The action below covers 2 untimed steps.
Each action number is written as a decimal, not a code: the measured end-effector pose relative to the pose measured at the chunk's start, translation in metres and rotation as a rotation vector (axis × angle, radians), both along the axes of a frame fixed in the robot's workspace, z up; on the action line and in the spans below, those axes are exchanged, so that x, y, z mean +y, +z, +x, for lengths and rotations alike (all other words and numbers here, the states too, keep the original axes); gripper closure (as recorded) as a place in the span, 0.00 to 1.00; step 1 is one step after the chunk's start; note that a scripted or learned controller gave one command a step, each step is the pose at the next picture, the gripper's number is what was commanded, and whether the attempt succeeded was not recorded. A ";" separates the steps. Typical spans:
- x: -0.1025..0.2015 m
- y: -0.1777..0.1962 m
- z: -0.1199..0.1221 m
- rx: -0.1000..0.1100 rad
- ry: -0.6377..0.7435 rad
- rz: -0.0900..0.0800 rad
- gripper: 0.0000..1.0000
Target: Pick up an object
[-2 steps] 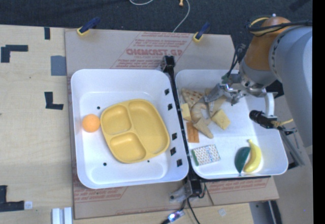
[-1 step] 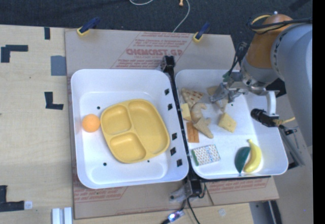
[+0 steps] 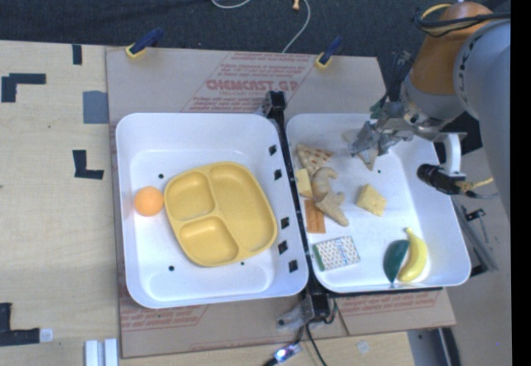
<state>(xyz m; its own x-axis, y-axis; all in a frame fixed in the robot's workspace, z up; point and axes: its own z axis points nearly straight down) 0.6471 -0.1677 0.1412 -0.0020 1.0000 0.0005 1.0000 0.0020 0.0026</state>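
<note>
My gripper point(image 3: 366, 150) hangs over the upper part of the right bin point(image 3: 440, 215), pointing down toward its floor. Nothing shows between its fingers. Below it lie a yellow cheese wedge point(image 3: 371, 200), a tan cracker-like piece point(image 3: 313, 158), a beige bone-shaped piece point(image 3: 329, 200), an orange strip point(image 3: 314, 215) and a patterned square pad point(image 3: 336, 253). A banana point(image 3: 415, 256) with a dark green piece point(image 3: 395, 260) beside it rests at the bin's lower right.
The left bin point(image 3: 141, 148) holds a yellow divided plate point(image 3: 220, 212) and an orange ball point(image 3: 148, 202). A black clip point(image 3: 275, 103) sits where the bins meet. Blue clamps point(image 3: 144, 42) hold the cardboard base.
</note>
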 end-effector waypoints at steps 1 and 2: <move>0.000 0.064 0.003 -0.002 0.000 -0.001 1.00; 0.001 0.084 0.004 0.002 0.000 0.000 1.00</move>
